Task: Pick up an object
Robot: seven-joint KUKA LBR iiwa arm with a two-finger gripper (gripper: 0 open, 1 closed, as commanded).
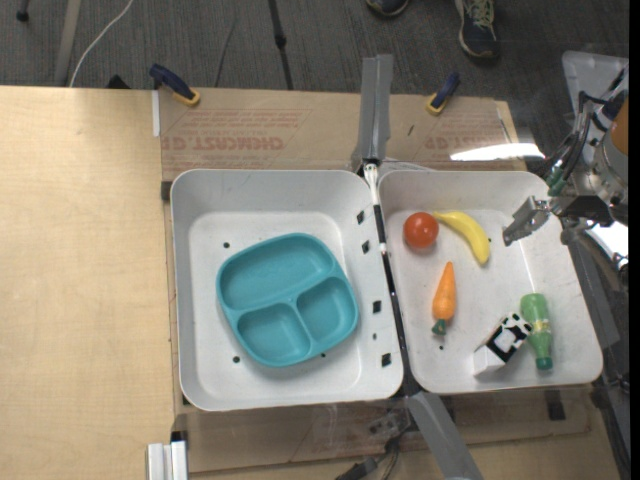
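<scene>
Under bins: wooden bench [80,268]; cardboard sheet [270,133]; grey carpet [230,18] beyond

The end effector [525,220] hangs at the right, one finger angled down-left.

Plate [288,299] in left bin [190,268]; tomato [421,230], banana [466,232], carrot [444,291], bottle [537,329] in right bin [560,368].

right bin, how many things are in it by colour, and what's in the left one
Right bin:
Red: 1, tomato
Yellow: 1, banana
Orange: 1, carrot
Green: 1, bottle
Black and white: 1, small carton
Left bin:
Teal: 1, divided plate
Total: 6
</scene>
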